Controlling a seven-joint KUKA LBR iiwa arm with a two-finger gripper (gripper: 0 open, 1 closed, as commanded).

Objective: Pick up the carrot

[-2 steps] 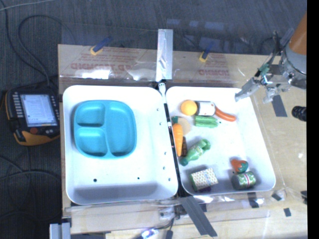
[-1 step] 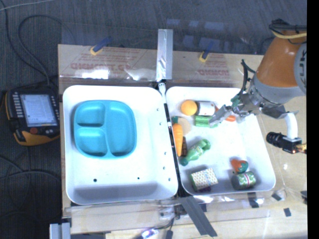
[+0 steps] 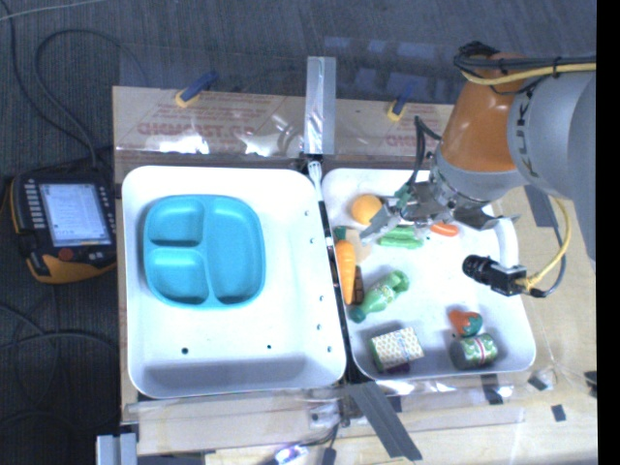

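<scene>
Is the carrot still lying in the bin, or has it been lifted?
Lying in the bin. The carrot rests flat along the right bin's left wall, apart from the gripper, which sits up by the orange fruit.

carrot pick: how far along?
Done: arm has reached over the right bin. In hand: nothing seen; the gripper is near the bin's upper left, above the carrot, which lies against the left wall. Left: descend on it, grasp, lift.

Orange carrot [image 3: 345, 269], turquoise plate [image 3: 203, 250], white bins [image 3: 232, 356]
</scene>
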